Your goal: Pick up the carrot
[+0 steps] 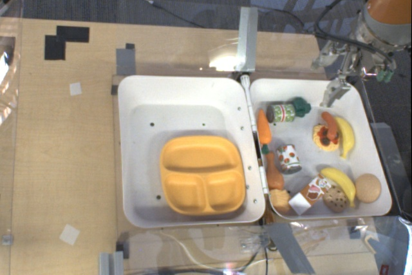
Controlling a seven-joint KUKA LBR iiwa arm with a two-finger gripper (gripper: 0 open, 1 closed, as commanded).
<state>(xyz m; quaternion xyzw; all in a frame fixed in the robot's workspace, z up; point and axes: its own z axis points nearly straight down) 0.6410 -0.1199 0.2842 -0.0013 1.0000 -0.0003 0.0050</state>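
Orange and slim, the carrot (264, 127) lies along the left wall of the right bin (381, 206), just beside the divider between the two bins, its tip toward the counter's far edge. The end effector (339, 88) hangs over that bin's far right corner — well apart from the carrot, its fingers spread with nothing between them. A yellow compartment tray (202, 173) sits in the left bin (138, 158), near its front edge.
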